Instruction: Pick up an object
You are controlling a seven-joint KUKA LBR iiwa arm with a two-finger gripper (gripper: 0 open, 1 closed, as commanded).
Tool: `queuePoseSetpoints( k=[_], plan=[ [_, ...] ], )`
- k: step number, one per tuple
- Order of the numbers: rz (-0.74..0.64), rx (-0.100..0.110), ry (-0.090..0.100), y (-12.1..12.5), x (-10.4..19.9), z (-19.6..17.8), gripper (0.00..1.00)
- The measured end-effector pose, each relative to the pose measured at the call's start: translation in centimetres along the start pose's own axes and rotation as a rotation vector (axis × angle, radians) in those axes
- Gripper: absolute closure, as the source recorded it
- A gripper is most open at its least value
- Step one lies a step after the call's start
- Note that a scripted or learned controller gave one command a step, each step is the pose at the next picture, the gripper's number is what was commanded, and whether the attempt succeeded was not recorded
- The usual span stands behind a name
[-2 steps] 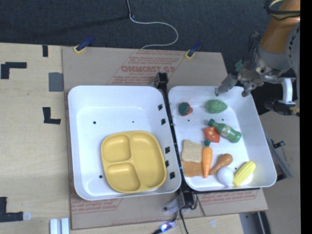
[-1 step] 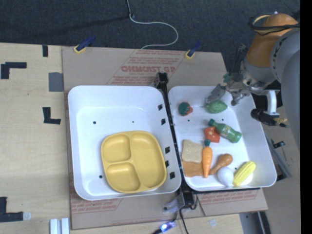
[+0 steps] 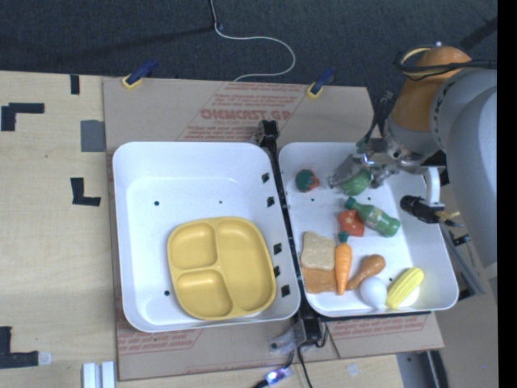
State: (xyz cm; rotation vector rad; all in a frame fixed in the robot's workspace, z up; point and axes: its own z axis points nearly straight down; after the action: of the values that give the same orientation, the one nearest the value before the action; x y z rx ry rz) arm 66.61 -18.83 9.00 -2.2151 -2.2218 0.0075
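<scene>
Nearest the camera: yellow three-compartment plastic plate point(image 3: 220, 267) flat in the left white bin point(image 3: 133, 168). Right white bin point(image 3: 436, 285) holds the toy food, loosely scattered: yellow corn cob point(image 3: 405, 287), white egg point(image 3: 372, 293), orange carrot point(image 3: 342, 266), bread slice point(image 3: 318, 251), green bottle point(image 3: 378, 218). Gripper point(image 3: 355, 178) sits low at the bin's far end, with a green rounded toy point(image 3: 354, 184) right at its tip, likely the pick target. Cannot tell whether the claw grasps it.

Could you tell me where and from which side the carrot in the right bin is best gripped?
I'd grip the carrot across its thick upper half, coming straight down. It lies lengthwise, tip toward the near wall, with the bread slice tight on one side and the drumstick close on the other, so the fingers have little room.
</scene>
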Motion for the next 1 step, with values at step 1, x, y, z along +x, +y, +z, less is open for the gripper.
queuePoseSetpoints(
  k=[1],
  plan=[
    [0.001,0.01,0.002,-0.16,-0.03,-1.17,1.0]
  ],
)
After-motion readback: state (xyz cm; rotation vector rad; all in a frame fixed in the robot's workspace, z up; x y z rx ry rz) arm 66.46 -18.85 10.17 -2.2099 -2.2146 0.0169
